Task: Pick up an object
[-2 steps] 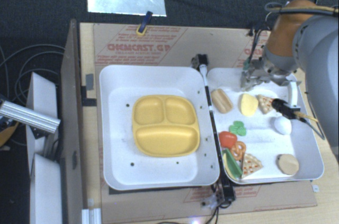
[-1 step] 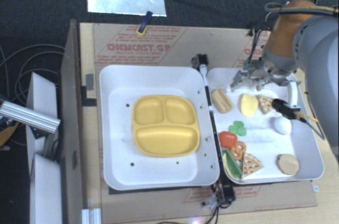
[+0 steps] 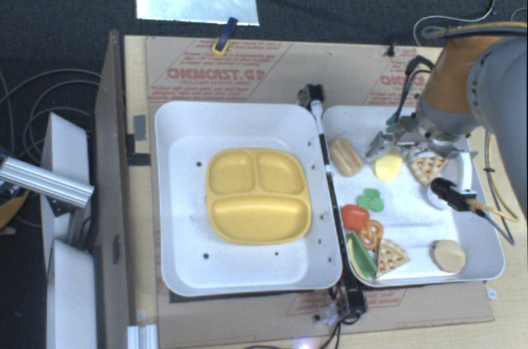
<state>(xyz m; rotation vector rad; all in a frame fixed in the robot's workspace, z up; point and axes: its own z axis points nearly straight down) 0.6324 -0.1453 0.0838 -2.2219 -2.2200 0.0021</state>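
My gripper (image 3: 388,144) hangs low over the back of the right bin (image 3: 487,257), reaching in from the right. Its tip is just above a small yellow piece (image 3: 388,167); the view does not show whether they touch. A tan bread roll (image 3: 345,156) lies to the left of it and a waffle-patterned wedge (image 3: 427,167) to the right, partly under the wrist. Further forward lie a green piece (image 3: 370,199), a red tomato (image 3: 355,217), a pretzel (image 3: 373,233), a pizza slice (image 3: 391,257) and a round tan biscuit (image 3: 448,256).
The left bin (image 3: 177,257) holds a yellow divided plate (image 3: 257,195). A black part with a yellow cable (image 3: 452,195) sticks out by the right bin's right wall. The divider rail (image 3: 326,174) runs between the bins.
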